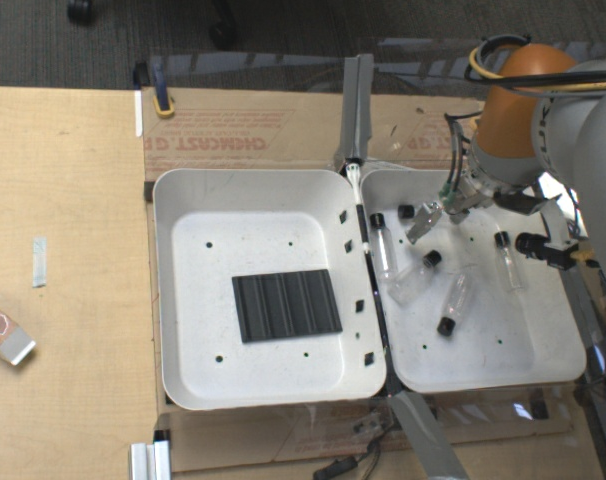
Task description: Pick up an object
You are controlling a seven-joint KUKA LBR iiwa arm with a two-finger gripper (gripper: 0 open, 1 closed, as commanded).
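Note:
The right bin (503, 363) holds several small clear tubes with black caps. One tube (381, 246) lies along the bin's left wall, another (453, 306) lies near the middle, and a third (508, 258) lies toward the right. Two loose black caps (407, 211) (433, 259) rest in the upper left part. My gripper (423, 222) hangs low over that upper left part, between the two loose caps and just right of the tube by the wall. I see nothing clearly held in it. The left bin (183, 268) holds a dark ribbed rectangular pad (286, 304).
A metal divider rail (357, 108) runs up between the bins at the back. The arm's grey body and orange band (518, 88) cover the right bin's back right corner. On the wooden bench to the left lie a small strip (39, 262) and a wrapped item (5, 334).

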